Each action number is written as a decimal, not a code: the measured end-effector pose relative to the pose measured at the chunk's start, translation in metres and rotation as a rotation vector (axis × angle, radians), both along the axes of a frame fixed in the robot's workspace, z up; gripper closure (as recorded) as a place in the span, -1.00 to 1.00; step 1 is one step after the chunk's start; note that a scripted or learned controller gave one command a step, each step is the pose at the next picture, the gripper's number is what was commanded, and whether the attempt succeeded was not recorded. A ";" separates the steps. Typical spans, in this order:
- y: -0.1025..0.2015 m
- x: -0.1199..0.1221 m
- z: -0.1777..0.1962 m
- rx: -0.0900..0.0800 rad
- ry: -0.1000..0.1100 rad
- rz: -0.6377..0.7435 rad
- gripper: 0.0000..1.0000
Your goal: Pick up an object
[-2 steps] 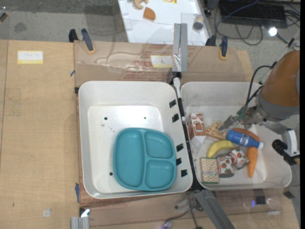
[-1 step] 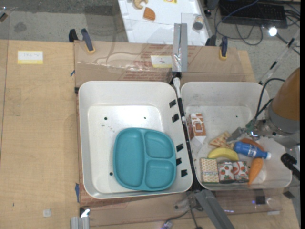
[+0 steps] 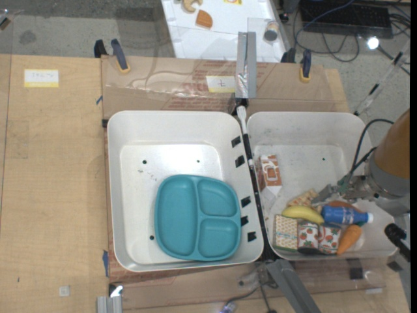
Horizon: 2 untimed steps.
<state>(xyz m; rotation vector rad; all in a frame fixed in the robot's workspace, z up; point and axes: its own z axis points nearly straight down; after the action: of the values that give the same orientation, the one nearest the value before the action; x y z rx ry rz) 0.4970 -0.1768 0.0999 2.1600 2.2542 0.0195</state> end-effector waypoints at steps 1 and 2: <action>0.021 -0.024 -0.001 -0.002 0.000 0.024 -1.00; 0.017 -0.021 -0.002 0.004 0.007 0.055 -1.00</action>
<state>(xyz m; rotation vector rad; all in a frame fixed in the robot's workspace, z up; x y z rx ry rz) 0.4763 -0.1597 0.0983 2.1020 2.3191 0.0177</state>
